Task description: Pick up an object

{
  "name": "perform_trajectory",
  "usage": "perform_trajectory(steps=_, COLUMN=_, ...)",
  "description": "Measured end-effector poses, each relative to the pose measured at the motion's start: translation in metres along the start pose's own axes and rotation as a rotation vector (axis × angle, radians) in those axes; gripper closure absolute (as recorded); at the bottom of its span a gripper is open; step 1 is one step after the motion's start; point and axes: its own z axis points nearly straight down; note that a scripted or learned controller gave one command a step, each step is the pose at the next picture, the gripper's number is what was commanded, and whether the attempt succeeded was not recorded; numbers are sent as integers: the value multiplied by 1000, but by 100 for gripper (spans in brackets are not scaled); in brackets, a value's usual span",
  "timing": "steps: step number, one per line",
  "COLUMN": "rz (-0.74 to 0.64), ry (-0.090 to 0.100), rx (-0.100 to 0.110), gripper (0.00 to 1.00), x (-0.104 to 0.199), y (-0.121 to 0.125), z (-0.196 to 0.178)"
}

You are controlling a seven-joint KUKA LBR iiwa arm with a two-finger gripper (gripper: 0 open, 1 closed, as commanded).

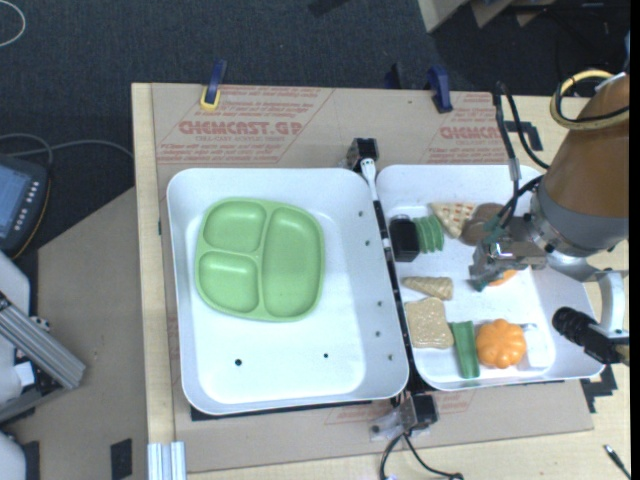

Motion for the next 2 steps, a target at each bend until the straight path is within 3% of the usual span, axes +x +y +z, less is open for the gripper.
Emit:
perform_trajectory(steps=1, rz=-4, ry=-2, rx=-5, gripper=100, x=18, y=8, z=-4)
perform_trajectory(steps=2, rz=0, ry=-1, rx=2, gripper=100, x=10, y=7, z=12)
